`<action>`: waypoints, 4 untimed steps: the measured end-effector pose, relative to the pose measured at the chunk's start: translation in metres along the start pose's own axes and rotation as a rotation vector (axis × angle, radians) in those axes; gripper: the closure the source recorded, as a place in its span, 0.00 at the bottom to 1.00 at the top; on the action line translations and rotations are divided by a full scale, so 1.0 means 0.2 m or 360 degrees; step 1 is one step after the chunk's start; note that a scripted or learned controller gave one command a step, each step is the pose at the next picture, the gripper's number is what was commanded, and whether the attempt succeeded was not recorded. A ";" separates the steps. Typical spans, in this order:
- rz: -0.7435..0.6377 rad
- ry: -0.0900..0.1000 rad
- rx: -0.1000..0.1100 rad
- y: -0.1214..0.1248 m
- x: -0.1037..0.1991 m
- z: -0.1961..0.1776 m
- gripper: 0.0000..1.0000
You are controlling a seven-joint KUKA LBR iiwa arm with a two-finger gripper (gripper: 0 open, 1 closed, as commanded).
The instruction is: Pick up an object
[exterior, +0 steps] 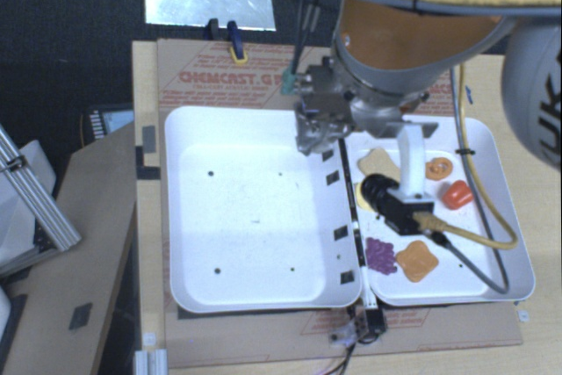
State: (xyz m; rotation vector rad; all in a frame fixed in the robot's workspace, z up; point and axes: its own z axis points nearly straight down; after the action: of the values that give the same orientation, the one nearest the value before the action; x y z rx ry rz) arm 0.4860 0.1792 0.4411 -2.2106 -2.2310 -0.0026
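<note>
My arm (pixel 421 4) filled the upper right of the view, its orange band bulking over the far side of the bench. Below it lay the two white bins: the left bin (pixel 255 215) and the right bin (pixel 514 259), touching along a shared middle edge. My gripper (pixel 312 136) hung over the far right corner of the left bin, just beside that edge. From this angle I could not tell how far open it was, nor whether it had hold of anything. Everything worth picking lay in the right bin: a tan slice (pixel 376 161) near the far end, an orange lump (pixel 416 261) at the near end with a purple cluster (pixel 380 255) just beside it, then a red piece (pixel 457 194) and a small orange disc (pixel 438 169) close together. To do this step well, I judged I should cross the middle edge, choose the piece with the most bare floor around it, perhaps the tan slice, centre myself above it, come straight down, and close only once it was squarely between my jaws.
</note>
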 end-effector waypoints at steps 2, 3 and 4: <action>0.0008 0.0000 -0.0002 0.12 0.28 -0.47 0.00; 0.0004 0.0003 -0.0007 0.12 0.28 -0.53 1.00; -0.0002 0.0005 -0.0010 0.12 0.28 -0.58 1.00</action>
State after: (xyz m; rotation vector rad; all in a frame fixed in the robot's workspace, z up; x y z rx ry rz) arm 0.5088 0.2354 0.5580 -2.2108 -2.2339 -0.0128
